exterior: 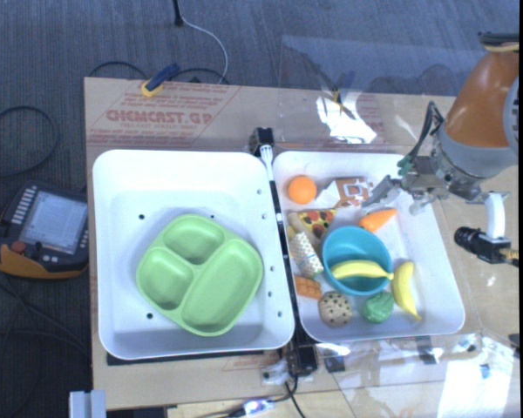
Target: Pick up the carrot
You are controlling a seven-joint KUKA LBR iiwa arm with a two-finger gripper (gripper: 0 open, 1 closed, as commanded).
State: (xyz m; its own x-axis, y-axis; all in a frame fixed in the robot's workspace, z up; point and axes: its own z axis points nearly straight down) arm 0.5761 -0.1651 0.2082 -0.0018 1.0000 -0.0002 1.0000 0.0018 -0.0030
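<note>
I had the tool (pixel 385 190) just above the carrot (pixel 379 219), grip state unreadable; next came lowering and closing.

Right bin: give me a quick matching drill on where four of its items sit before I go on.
Things:
1. carrot
2. orange
3. cookie
4. blue bowl

Places:
A. near edge of the bin, beside the broccoli
B. middle of the bin, a banana inside it
C. far corner by the divider
D. just below the gripper

Pairs: 1-D, 2-C, 3-A, 4-B
</note>
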